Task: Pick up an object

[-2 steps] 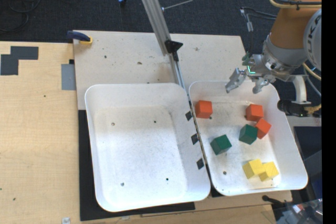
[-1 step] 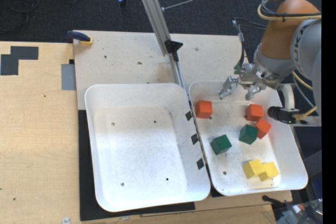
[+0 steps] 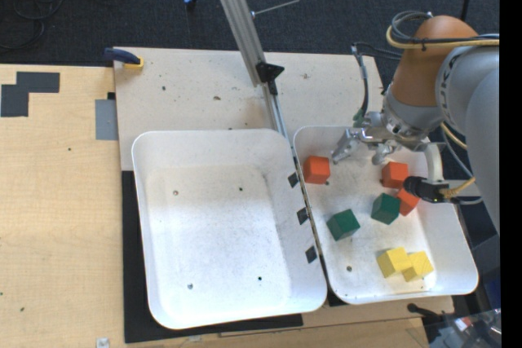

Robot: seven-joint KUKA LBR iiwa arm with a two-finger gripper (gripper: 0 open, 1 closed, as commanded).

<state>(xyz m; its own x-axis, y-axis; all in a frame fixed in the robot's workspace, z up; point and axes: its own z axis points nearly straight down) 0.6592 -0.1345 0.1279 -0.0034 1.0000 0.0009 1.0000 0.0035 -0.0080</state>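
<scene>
The gripper hangs over the upper part of the right bin, fingers spread open with nothing between them. An orange cube lies just lower left of it. Further right sit two more orange blocks, two green cubes and yellow blocks near the bottom

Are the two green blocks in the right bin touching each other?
Apart. The camera view shows bare white bin floor between the left green block and the right green block.
</scene>
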